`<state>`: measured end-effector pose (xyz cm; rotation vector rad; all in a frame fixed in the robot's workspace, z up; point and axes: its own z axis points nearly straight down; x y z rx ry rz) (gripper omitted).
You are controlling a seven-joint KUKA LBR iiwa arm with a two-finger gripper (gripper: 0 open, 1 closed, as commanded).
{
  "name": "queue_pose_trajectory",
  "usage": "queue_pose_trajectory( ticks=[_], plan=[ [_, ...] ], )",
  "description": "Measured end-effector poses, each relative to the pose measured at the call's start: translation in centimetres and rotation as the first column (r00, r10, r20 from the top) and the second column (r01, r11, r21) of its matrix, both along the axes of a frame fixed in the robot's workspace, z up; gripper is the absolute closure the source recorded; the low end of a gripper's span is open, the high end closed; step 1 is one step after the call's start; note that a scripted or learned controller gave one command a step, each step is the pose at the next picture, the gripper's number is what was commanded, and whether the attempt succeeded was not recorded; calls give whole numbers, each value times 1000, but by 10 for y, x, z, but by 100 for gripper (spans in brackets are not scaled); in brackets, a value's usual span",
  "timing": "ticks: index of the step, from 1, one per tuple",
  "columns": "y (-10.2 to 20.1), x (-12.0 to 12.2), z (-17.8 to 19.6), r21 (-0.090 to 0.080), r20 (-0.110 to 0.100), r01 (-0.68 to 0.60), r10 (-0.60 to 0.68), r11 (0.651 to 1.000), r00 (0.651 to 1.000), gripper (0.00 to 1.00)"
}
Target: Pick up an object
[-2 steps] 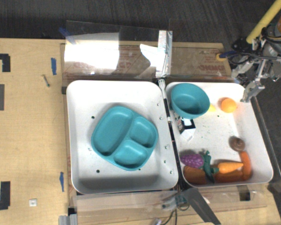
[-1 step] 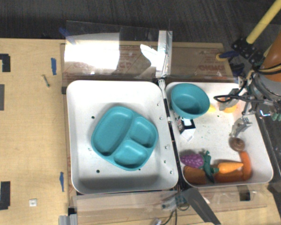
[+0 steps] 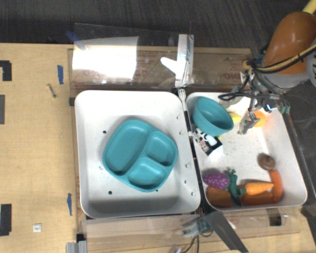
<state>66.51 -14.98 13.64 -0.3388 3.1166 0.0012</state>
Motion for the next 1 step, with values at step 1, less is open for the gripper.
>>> queue_pose_trajectory(
  ticks=[1],
  plan=[
    [15, 3, -39, -2, 0, 73, -73, 997, 997, 0]
  ],
)
